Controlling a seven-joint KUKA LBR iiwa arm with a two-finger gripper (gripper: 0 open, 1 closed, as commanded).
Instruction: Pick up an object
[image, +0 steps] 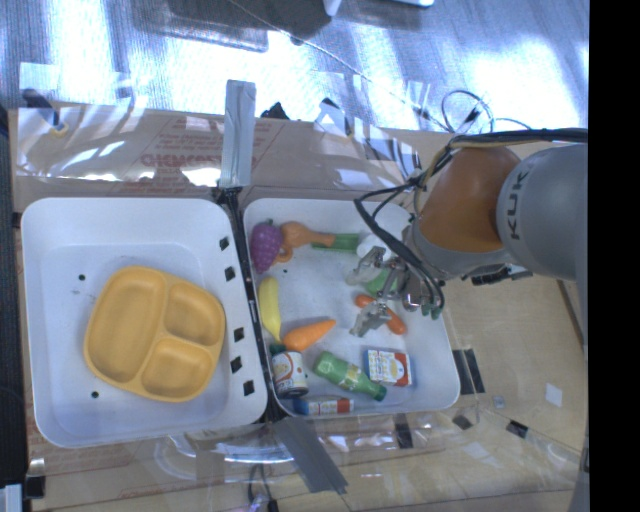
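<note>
Small orange carrot (383, 312) lying flat beside green piece (376, 283)

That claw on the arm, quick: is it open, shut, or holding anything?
Gripper: low in the right bin, fingers spread open, nothing visibly held between them.

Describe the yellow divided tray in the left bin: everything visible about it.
The yellow tray looks like smooth moulded plastic, with rounded corners and a raised rim. Ridges divide it into three compartments, one long and two smaller. It lies flat, open side up, turned at a slant to the walls of the left bin, roughly in the middle of the bin floor. Nothing sits in its compartments, and it touches only the bin floor.
</note>
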